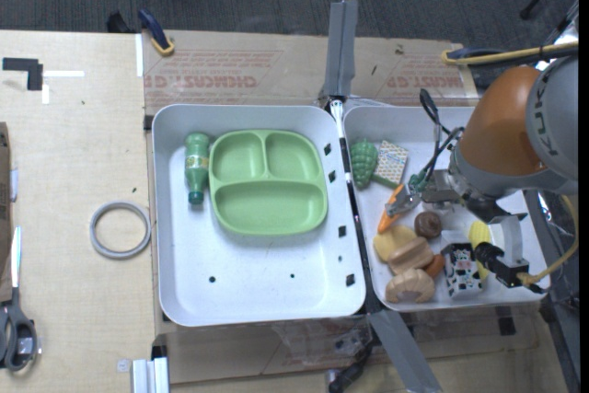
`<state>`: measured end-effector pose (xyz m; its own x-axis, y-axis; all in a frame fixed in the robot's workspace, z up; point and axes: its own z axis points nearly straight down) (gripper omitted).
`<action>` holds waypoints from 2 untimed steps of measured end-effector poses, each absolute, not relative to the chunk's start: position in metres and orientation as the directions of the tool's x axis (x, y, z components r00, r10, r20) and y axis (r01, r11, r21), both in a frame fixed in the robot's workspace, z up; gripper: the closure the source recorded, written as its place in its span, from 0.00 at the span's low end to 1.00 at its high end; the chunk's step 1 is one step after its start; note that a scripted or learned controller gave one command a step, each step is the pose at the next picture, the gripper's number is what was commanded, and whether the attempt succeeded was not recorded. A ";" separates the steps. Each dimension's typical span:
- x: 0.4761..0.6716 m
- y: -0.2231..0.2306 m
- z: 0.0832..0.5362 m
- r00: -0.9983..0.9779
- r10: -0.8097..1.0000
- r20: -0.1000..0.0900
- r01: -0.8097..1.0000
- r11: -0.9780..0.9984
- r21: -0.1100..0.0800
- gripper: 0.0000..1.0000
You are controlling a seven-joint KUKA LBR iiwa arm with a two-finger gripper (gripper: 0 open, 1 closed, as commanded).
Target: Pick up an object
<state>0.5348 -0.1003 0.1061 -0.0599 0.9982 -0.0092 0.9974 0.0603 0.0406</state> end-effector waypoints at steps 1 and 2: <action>0.511 -0.099 0.091 -0.111 0.994 0.001 0.994 0.111 -0.003 0.00; 0.511 -0.100 0.096 -0.107 0.994 0.003 0.994 0.107 -0.008 1.00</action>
